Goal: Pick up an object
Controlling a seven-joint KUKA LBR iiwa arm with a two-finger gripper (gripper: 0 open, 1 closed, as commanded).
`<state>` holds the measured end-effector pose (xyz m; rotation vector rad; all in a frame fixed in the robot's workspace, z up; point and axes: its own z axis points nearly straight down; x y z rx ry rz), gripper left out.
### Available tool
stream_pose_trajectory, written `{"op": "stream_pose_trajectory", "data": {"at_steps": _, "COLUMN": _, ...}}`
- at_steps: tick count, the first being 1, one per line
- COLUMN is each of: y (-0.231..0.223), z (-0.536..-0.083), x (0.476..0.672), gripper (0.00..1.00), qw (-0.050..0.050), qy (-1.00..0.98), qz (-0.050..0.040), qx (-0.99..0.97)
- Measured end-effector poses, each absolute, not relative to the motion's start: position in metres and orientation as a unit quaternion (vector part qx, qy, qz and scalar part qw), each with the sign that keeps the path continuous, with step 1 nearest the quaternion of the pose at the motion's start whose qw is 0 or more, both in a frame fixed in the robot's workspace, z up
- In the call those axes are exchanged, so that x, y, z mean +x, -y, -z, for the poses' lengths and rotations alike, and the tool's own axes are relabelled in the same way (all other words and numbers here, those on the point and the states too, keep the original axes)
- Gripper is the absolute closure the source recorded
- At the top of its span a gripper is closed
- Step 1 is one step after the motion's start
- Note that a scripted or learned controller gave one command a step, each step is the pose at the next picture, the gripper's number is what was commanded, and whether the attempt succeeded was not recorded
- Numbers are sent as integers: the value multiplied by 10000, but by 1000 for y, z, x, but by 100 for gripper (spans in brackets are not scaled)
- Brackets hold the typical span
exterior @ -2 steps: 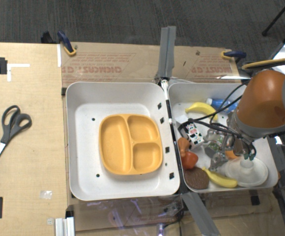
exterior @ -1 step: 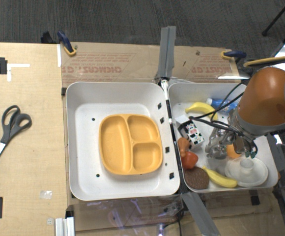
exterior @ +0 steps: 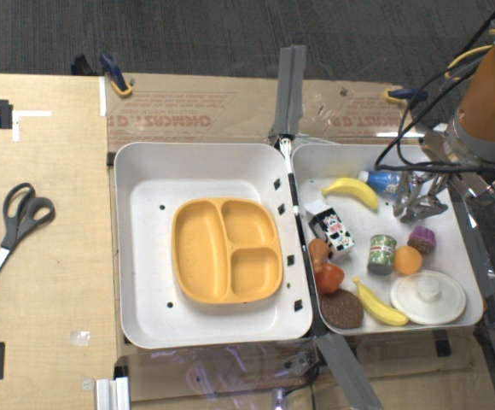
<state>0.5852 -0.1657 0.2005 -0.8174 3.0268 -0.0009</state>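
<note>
My gripper (exterior: 418, 205) hangs over the back right part of the right bin (exterior: 309, 162), its metal fingers pointing down with nothing visibly between them. Just below it lies a purple item (exterior: 422, 239). A blue-capped item (exterior: 382, 179) sits just left of the gripper, beside a banana (exterior: 352, 191). Further down lie an orange ball (exterior: 407, 260), a small green can (exterior: 381, 253), a black-and-white spotted box (exterior: 333, 230), a white lid (exterior: 428, 296), a second banana (exterior: 379, 305), a brown round piece (exterior: 343, 309) and red-orange items (exterior: 323, 266).
The left bin (exterior: 136, 237) holds a yellow divided plate (exterior: 228, 249). Scissors (exterior: 17, 220) lie on the wooden bench at the far left. Black cables (exterior: 418, 109) run from the arm over the right bin's back edge.
</note>
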Motion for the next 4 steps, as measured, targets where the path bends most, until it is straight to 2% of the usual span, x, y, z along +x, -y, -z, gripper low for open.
{"op": "stream_pose_trajectory", "data": {"at_steps": 1, "y": 216, "z": -218, "x": 649, "gripper": 100, "qw": 44, "qy": -9788, "qz": 7, "qx": -2049}}
{"op": "stream_pose_trajectory", "data": {"at_steps": 2, "y": 180, "z": -94, "x": 641, "gripper": 100, "qw": 33, "qy": -9947, "qz": 2, "qx": -1023}}
{"op": "stream_pose_trajectory", "data": {"at_steps": 3, "y": 221, "z": -96, "x": 660, "gripper": 100, "qw": 53, "qy": -9537, "qz": 17, "qx": -3006}}
{"op": "stream_pose_trajectory", "data": {"at_steps": 4, "y": 223, "z": -94, "x": 656, "gripper": 0, "qw": -42, "qy": -9539, "qz": -16, "qx": -3001}}
